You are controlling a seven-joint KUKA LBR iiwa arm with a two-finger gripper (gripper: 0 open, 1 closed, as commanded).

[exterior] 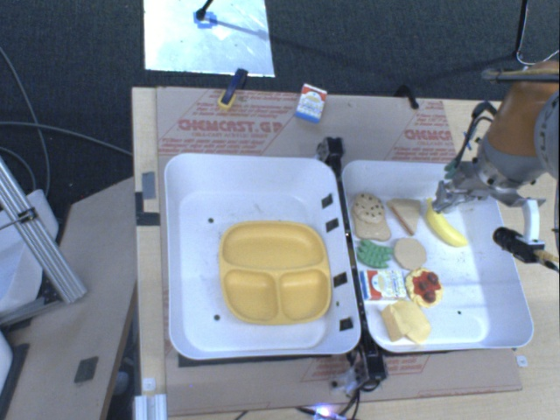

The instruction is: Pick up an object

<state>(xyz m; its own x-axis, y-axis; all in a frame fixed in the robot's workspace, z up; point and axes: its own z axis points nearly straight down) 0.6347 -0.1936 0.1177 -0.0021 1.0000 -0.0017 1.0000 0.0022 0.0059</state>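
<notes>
Banana | step: approach, gripper poised at its upper end, no lift yet | grip state: cannot tell | next: close squarely across fruit, raise straight | look: yellow, curved, lying flat near far-right corner of right bin, beside bread slice

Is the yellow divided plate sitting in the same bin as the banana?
No: the yellow divided plate lies in the left bin, while the banana lies in the right bin.
</notes>
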